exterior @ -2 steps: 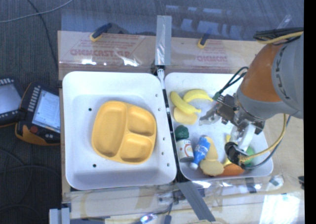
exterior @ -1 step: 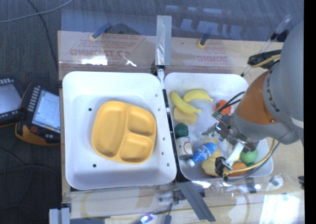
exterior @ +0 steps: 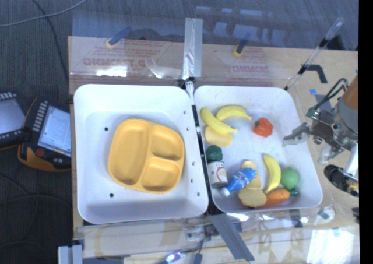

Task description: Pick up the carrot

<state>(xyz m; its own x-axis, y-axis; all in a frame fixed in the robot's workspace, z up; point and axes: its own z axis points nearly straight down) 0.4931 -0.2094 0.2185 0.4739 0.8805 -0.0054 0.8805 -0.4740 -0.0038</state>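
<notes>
Carrot (exterior: pixel 277 196) in right bin's (exterior: pixel 303 134) near corner, hemmed by banana (exterior: pixel 271 171), lime (exterior: pixel 289 177), potato (exterior: pixel 252 197); gripper (exterior: pixel 303 133) state unclear.

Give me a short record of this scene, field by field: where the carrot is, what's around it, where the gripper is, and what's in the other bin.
carrot: orange carrot lying at the near edge of the right bin
beside carrot: green apple just behind it, a banana and a potato to its left
gripper: gripper at the right bin's right wall, apart from the carrot
left bin: left bin with a yellow divided plate
task status: carrot not yet picked up
</notes>
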